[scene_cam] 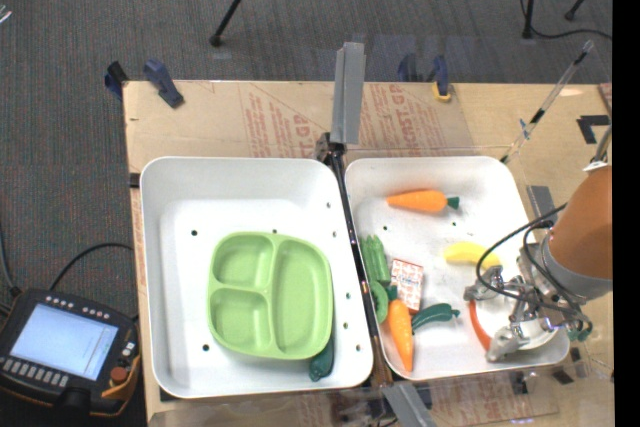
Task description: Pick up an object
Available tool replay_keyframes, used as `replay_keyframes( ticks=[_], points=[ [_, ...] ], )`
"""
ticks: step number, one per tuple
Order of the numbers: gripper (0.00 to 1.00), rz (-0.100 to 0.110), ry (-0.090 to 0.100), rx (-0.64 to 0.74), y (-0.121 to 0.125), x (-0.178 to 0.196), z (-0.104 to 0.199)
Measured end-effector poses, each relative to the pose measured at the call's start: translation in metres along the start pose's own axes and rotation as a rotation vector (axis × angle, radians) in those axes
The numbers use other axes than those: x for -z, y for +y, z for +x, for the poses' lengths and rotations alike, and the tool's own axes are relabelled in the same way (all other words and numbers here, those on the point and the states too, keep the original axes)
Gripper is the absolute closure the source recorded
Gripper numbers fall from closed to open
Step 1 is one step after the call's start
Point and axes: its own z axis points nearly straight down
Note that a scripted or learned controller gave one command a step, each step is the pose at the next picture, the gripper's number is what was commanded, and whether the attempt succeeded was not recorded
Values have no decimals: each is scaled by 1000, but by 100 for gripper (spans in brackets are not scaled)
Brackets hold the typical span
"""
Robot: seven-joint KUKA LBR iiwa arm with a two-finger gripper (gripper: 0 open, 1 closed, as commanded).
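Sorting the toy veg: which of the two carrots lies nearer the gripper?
The carrot at the right bin's near edge, standing lengthwise beside the green pieces, is nearer the gripper than the far carrot.

Arm [598, 235] cut off at right edge, dark green piece [320, 365] half under plate [270, 295]

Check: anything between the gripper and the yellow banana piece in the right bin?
Camera view: bare white bin floor between the gripper and the yellow banana piece; a black cable arcs above that gap.
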Motion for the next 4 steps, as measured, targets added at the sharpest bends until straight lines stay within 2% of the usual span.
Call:
replay_keyframes(
  ticks=[1,2,3,4],
  points=[
    [100,-4,2,9,4,9,-1],
    [0,-4,2,10,5,9,-1],
    [0,5,-6,49,-6,3,-60],
    [100,3,-6,57,-3,12,-61]
  ],
)
